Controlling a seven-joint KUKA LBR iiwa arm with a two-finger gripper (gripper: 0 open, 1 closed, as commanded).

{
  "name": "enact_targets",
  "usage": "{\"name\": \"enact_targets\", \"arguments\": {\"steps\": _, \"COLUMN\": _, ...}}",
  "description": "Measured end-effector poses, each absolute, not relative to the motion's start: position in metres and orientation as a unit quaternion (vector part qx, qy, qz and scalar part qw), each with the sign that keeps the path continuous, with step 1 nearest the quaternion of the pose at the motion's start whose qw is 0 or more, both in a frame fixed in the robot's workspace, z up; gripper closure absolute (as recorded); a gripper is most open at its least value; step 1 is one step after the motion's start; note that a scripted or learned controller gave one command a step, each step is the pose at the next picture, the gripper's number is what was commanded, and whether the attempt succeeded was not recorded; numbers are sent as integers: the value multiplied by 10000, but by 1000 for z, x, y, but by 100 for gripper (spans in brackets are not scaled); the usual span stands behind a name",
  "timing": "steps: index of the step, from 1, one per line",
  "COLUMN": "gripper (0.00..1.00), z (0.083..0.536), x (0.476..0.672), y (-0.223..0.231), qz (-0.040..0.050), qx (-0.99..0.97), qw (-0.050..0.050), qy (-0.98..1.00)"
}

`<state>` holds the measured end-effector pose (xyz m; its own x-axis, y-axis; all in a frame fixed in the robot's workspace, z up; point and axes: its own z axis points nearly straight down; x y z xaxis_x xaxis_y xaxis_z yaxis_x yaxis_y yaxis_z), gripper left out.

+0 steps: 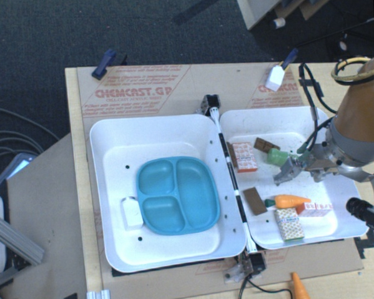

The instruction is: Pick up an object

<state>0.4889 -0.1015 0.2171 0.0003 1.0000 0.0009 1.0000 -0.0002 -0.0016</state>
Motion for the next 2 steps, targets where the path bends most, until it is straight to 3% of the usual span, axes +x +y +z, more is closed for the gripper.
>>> {"name": "enact_targets", "arguments": {"steps": 1, "gripper": 0, "z": 140, "x": 567, "y": -113, "qz": 2, "qx": -7071, "qw": 1, "qy": -7071}}
{"name": "enact_targets", "arguments": {"steps": 2, "gripper": 0, "z": 84, "x": 627, "y": -163, "qz": 3, "qx": -7073, "qw": 0, "qy": -7069}}
